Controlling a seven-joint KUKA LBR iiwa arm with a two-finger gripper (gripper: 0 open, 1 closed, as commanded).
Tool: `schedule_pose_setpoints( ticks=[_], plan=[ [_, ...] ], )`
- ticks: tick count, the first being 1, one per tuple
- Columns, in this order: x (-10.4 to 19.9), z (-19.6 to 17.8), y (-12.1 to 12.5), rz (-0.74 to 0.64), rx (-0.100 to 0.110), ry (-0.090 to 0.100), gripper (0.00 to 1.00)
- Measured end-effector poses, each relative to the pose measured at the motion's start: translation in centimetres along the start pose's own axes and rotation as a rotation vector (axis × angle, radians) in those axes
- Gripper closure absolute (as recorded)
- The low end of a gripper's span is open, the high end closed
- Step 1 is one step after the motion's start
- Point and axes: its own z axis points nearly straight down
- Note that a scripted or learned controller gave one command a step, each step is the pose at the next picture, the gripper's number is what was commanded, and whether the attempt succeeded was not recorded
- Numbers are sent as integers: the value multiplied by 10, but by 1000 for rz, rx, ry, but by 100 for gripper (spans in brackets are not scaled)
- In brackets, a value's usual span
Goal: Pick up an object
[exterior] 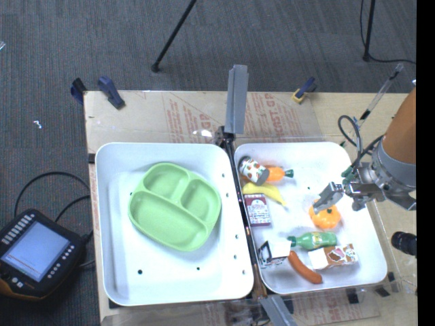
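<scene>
My gripper (342, 199) hangs over the right part of the right bin (306, 151), open. One grey finger (327, 197) reaches down to the left, just above a small orange fruit-like toy (325, 218). The toy lies on the bin floor and nothing sits between the fingers. Other things lie in this bin: an orange bottle with a printed label (262, 173), a yellow banana (273, 193), a dark red box (257, 209), a green bottle (314, 240), a red sausage (304, 267), a printed packet (334, 256) and a small white block (276, 252).
The left bin (115, 182) holds a green divided plate (175, 206). A grey post (236, 100) stands at the back between the bins. A handheld controller (37, 250) lies on the floor at the left. Clamps sit on the bench's back edge.
</scene>
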Motion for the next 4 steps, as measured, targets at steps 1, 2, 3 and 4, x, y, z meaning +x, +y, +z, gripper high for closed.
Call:
schedule_pose_setpoints(
  ticks=[1,2,3,4],
  plan=[
    [0,-8,0,3,5,2,100],
    [14,41,80,207,-1,0,100],
    [14,40,80,208,-1,0,0],
    [-58,95,68,206,-1,0,0]
  ],
)
